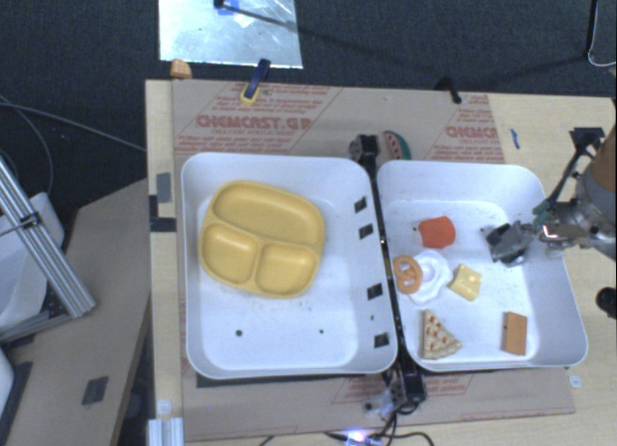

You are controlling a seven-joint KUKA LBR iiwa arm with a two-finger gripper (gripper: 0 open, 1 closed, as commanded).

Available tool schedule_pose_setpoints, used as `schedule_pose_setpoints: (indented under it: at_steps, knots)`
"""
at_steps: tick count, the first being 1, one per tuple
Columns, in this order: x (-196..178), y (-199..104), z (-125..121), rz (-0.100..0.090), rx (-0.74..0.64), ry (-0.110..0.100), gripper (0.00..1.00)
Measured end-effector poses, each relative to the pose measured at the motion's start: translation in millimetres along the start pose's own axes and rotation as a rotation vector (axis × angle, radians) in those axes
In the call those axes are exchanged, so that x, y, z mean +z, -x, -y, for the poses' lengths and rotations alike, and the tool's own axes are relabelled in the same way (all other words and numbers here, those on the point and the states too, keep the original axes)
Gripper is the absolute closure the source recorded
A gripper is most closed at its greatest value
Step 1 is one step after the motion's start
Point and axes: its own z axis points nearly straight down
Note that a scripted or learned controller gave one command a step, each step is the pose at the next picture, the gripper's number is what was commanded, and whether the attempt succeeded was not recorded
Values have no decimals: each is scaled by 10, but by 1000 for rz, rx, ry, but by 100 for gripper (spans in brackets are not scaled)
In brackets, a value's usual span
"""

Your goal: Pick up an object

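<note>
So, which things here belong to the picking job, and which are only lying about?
For the job: tool, red piece, pretzel, cheese cube, waffle slice, brown bar, right bin.
Lying about: yellow tray, left bin, foil sheet.

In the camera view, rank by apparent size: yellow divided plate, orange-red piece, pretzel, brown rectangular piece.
1. yellow divided plate, by far the largest
2. orange-red piece
3. pretzel and brown rectangular piece: too alike to rank
</note>
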Motion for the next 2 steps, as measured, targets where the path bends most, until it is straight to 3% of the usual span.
schedule_pose_setpoints:
  at_steps: [1,2]
  knots:
    - [1521,-409,-905,-2,-7,1,0]
    - [1343,-369,-889,0,0,4,100]
